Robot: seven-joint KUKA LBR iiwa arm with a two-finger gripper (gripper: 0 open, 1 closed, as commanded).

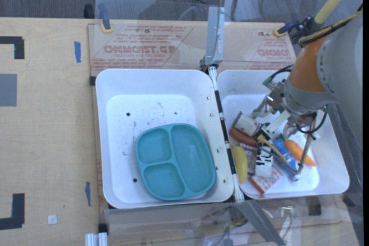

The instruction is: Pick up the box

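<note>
Clutter piled at the middle of the right bin [328,178], packed tight, probably dumped there as a jumble to sort through. Arm [308,75] reaching in from 3 o'clock, bent down over the heap, claw [275,121] hanging low above the pile's 12 o'clock edge. Open or closed: cannot tell, with cables and wrist parts hiding the tips. Nothing seen gripped.

Likeliest box [245,123]: small, pale, card-like, lying tilted at the pile's 10 o'clock corner, just beside the claw at its 9 o'clock side. Resting against a red sausage [245,136] at its 6 o'clock, so probably propped up, not flat. Faces too small to read.

A second box-like thing, a black and white carton [264,161], near 6 o'clock in the heap, wedged between a banana [240,164] and a blue tube [285,152], with an orange carrot [301,152] beyond at 3 o'clock. Hard to say which one counts.

Left bin [115,89] holding a teal divided plate [174,161] at its 5 o'clock, well apart from the work.
</note>
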